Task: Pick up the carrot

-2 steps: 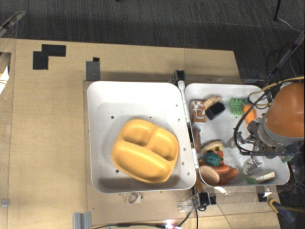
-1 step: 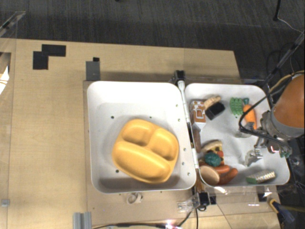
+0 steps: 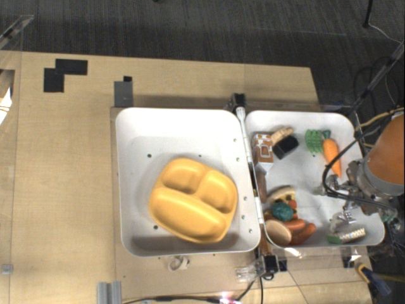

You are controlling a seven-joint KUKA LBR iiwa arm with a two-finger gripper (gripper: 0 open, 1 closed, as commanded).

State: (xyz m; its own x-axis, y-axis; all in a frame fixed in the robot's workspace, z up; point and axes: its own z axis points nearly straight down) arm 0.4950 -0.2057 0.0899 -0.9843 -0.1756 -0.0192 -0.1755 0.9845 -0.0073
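Orange plastic carrot with a green leafy top (image 3: 331, 154) lies loose in the right-hand shallow white bin (image 3: 297, 120), upper right part, greens toward the far wall and tip pointing to the near side. A black cable crosses just over its lower end. Nothing grips it, so by my read the pick is not done yet.

Grey arm with the orange band (image 3: 387, 157) reaches in from the right. Its gripper (image 3: 345, 217) hangs over the lower right part of that bin, near side of the carrot and clearly apart from it. Metal parts there are small and cluttered; I cannot tell if the gripper is open or closed, and I see nothing held in it.

Just below the gripper sits a small green-and-white item (image 3: 348, 235), too small to identify. Other clutter in that bin: a brown block with a black piece (image 3: 276, 145) at upper left, a pile of mixed toy food (image 3: 288, 220) at lower left.

Left white bin (image 3: 133, 132) holds a big yellow lumpy bread-like shape (image 3: 193, 199), irrelevant here.

Left to do, as I judge it: shift toward the far wall, line up over the carrot, descend, close, lift. Basically the whole grasp remains.
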